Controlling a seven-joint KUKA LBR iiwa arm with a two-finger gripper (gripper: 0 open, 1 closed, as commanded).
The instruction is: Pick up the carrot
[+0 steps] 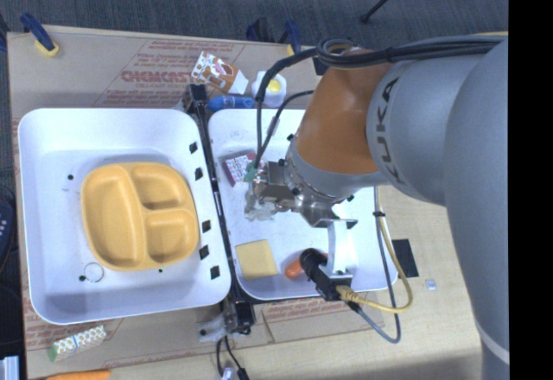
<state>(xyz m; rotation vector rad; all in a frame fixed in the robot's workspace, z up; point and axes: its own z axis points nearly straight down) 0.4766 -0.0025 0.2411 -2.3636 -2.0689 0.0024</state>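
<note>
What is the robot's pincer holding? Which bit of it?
I cannot tell what the pincer holds, if anything. The carrot lies loose in the right bin, apart from it.

A divided tray [138, 214] lay in the left bin [34, 197]. In the right bin [232, 129], the carrot [294, 268] lay just right of a flat block [257, 258], with a small packet [236, 167] behind them.

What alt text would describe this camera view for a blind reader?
A grey-and-orange robot arm reaches over the right bin, which holds a small carrot and a yellow block; the left bin holds a yellow divided plate.
</note>
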